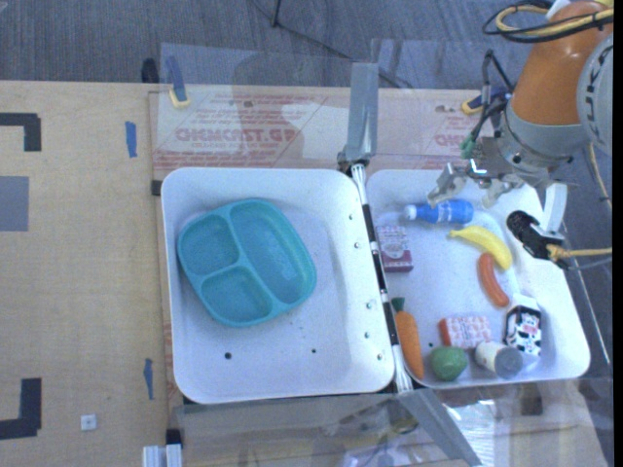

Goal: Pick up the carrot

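Carrot [409,341] lies at the near left edge of the right bin [574,343], against the divider, its long axis running near to far, green top pointing away from the camera. Left bin [336,207] carries a teal divided plate [245,261]. At the far side, the arm's hand [474,176] hovers over a blue bottle [440,212]; whether it is open cannot be told.
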You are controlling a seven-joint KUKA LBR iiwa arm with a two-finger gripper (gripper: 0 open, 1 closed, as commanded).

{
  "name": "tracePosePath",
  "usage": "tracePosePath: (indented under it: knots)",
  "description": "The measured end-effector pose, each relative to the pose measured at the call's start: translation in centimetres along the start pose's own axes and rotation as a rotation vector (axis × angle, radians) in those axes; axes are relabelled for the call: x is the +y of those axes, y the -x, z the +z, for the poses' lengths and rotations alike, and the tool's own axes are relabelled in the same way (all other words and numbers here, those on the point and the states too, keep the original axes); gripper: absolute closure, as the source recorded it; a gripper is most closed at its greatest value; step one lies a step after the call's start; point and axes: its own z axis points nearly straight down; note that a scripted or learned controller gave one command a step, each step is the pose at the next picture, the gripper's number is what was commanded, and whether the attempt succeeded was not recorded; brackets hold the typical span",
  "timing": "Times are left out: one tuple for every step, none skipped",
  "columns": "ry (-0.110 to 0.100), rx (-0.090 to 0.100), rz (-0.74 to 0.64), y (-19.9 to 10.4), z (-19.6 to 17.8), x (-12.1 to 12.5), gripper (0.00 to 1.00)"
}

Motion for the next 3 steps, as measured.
tracePosePath:
  knots:
    - [0.001, 0.000, -0.415, -2.5, 1.4, -11.1, 0.00]
    - [0.007, -0.004, -0.544, -1.0, 9.9, -14.7, 0.00]
    - [0.003, -0.001, -0.484, -9.0, 1.4, -9.4, 0.00]
